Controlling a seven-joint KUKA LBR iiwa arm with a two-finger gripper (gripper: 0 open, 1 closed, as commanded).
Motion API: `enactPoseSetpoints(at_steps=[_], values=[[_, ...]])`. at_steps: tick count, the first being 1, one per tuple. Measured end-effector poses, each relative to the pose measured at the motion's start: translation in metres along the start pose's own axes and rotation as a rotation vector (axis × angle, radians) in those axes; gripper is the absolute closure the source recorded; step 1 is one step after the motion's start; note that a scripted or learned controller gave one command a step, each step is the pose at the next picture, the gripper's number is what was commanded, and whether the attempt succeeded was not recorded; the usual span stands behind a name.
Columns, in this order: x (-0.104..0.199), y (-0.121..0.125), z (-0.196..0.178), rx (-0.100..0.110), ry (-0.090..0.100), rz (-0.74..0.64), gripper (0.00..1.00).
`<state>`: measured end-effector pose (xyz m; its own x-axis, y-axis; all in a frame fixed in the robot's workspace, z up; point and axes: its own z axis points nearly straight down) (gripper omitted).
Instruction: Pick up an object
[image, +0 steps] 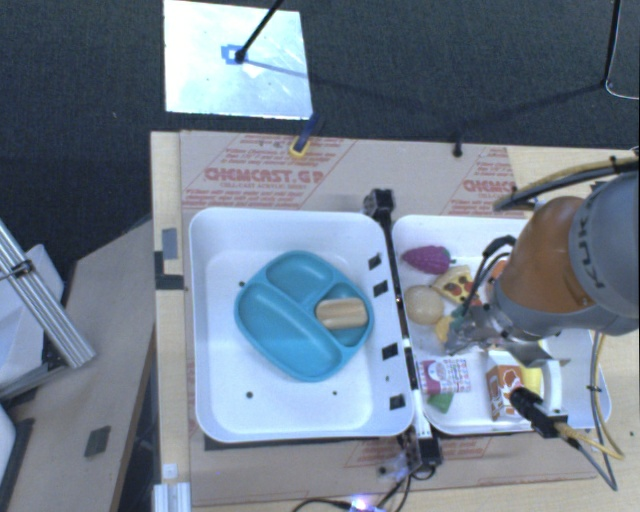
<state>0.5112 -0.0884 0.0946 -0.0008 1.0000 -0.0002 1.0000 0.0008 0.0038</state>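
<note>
Looming highest toward the camera, the grey arm (600, 250) with its orange band hangs over the right bin (590, 400), and its bulk hides the gripper (462, 333) well enough that I cannot tell how its pincer stands or whether anything is caught in it. Taking the right bin as the landmark: a purple eggplant-like toy (427, 258) lies at its far left corner, a pale rounded potato-like piece (424, 305) sits just nearer than that, a yellow wedge with red spots (458, 285) lies beside the potato toward the bin's middle, a small red-and-white carton (447, 376) rests at its near left, and an orange-and-yellow box (510, 388) lies near its front rim. The left bin (215, 330), touching the right bin's left wall, holds a blue divided plate (280, 320) with a tan bread-like roll (342, 313) in one compartment. The gripper seems to be over the crowded patch between potato and carton, so the likely target is one of those. To do this well, I would judge the descent should centre on a single item, clear of neighbours, and close only once both sides are straddled.
</note>
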Motion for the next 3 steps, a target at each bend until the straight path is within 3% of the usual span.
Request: enactPoseSetpoints(at_steps=[2,3], values=[[-0.004,0.007,-0.104,-0.002,-0.001,-0.004,1.00],[-0.004,0.009,-0.131,-0.001,-0.001,-0.004,1.00]])
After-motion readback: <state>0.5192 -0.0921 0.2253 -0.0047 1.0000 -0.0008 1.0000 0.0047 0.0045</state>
